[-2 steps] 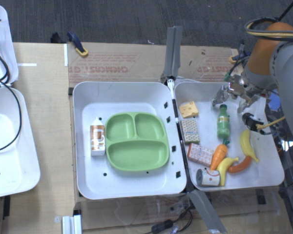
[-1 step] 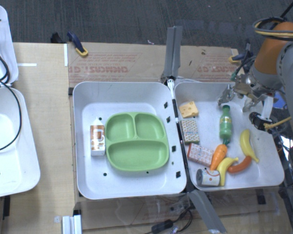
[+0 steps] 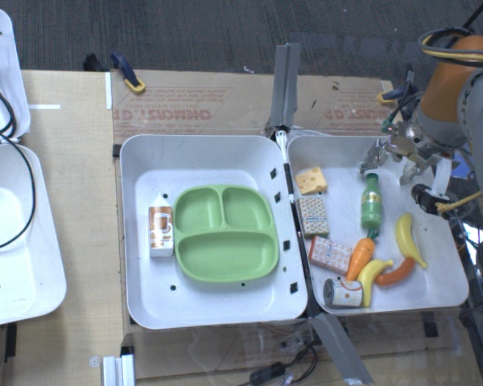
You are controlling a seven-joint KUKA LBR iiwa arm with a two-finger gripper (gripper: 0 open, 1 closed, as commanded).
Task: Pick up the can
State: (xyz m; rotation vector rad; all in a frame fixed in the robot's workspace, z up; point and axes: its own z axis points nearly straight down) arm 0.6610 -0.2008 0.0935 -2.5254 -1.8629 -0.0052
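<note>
On the cardboard-topped bench, the can lay on its side in the right bin's near corner, touching a banana, probably light, rigid and slippery, best pinched across its round body; the gripper hung well apart.

I see a green divided plate in the left bin, small carton just beside it. Right bin: cheese wedge, green bottle, carrot, two bananas, two patterned boxes.
</note>
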